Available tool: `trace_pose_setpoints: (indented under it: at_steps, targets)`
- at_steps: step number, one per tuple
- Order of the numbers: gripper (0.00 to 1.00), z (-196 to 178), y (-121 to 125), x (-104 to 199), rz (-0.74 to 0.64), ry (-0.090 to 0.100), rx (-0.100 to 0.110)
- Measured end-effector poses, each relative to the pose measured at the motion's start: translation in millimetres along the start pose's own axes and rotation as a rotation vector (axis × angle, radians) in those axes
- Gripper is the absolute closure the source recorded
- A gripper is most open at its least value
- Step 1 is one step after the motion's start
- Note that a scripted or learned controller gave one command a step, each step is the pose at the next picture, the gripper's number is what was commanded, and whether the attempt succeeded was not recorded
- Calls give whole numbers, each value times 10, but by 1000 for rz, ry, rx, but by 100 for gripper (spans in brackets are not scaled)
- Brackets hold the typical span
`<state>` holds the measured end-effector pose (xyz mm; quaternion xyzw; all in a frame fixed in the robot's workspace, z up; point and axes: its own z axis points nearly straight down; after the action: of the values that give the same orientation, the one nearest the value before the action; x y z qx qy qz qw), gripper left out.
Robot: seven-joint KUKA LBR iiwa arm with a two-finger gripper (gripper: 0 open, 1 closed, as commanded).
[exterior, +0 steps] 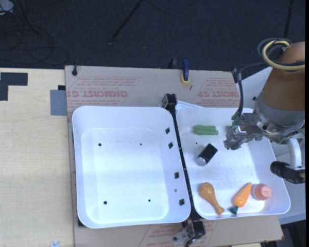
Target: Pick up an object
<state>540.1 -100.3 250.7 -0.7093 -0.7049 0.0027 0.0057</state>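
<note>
The gripper (239,137) hangs over the right bin (278,202), near its far right side. The fingers are small and dark from here, so I cannot tell if they are open or closed. Nothing shows between them.

The nearest toy is a green pea pod (205,130). It lies flat just to the left of the gripper, near the back of the right bin, and it is not touching the gripper. It is long, thin and bumpy.

A little below the pea pod is a small black can (207,154). It lies on its side, tilted, with a shiny grey end pointing down and to the left. It sits down and to the left of the gripper, close but apart from it.

Three more toys lie near the front of the right bin, well apart from the gripper. One is a tan chicken leg (211,197). Next to it is an orange carrot (242,195) with a green tip. Just beside the carrot is a small pink and orange round toy (262,191).

The left bin (82,138) stands beside the right one.
</note>
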Motion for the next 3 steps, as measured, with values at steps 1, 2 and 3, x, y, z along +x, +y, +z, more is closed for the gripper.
trace_pose_setpoints:
  at_steps: [1,2,3]
  targets:
    - [100,-91,0,-6,1,1,1]
    - [100,-182,-1,-13,1,1,3]
    - [100,-728,155,682,-14,-3,-14]
